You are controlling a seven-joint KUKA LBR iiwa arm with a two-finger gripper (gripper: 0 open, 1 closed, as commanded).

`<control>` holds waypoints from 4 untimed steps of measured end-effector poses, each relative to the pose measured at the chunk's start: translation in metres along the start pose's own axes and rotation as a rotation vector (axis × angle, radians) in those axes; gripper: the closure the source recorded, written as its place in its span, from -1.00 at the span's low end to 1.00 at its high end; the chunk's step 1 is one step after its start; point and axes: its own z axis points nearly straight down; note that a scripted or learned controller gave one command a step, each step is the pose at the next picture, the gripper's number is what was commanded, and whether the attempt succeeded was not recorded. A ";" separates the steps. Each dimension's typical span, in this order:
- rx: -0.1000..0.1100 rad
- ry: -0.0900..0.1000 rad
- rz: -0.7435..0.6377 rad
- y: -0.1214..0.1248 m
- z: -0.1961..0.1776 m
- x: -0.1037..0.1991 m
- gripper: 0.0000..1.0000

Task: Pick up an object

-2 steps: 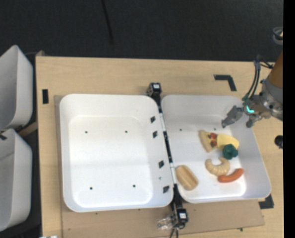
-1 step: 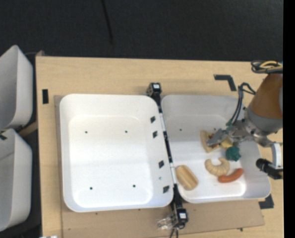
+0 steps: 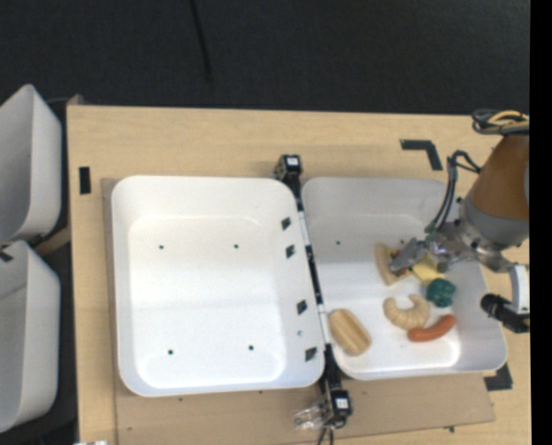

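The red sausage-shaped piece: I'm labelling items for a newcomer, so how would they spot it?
Look in the right bin, toward its near right corner. The red sausage-shaped piece lies there, just right of the pale curled croissant and below the green ball. It is the only red, slim item.

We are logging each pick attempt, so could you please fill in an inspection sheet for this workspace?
Surface: wooden bench bearing left bin and right bin.
Job's things: in the right bin, bread roll, croissant, red sausage, green piece, yellow piece, tan piece.
Clutter: nothing seen.
Grippers: gripper low over the tan and yellow pieces.
Cables: dark cable along the arm.
Surroundings: dark floor; white containers at left.
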 end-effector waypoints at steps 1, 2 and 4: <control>-0.010 -0.002 0.003 0.003 -0.014 -0.001 1.00; -0.008 -0.002 0.007 0.002 -0.013 -0.001 -1.00; 0.014 0.003 -0.003 0.018 -0.022 0.001 -1.00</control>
